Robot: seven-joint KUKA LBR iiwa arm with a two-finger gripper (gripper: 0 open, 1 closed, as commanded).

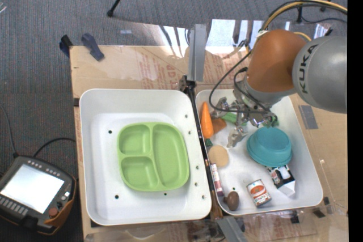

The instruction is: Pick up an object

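I see the arm [306,68] coming in from the right, its gripper [241,122] low over the upper part of the right bin [309,178]. Its fingers look spread apart, with nothing between them. A toy carrot [207,121] lies just left of the gripper against the bin's left wall, and a teal bowl [270,146] sits just right of it. Below, a tan round piece [218,156], a small can [259,192], a brown lump [231,199] and a small carton [282,178] are scattered. The left bin [96,116] holds a green divided plate [153,156].
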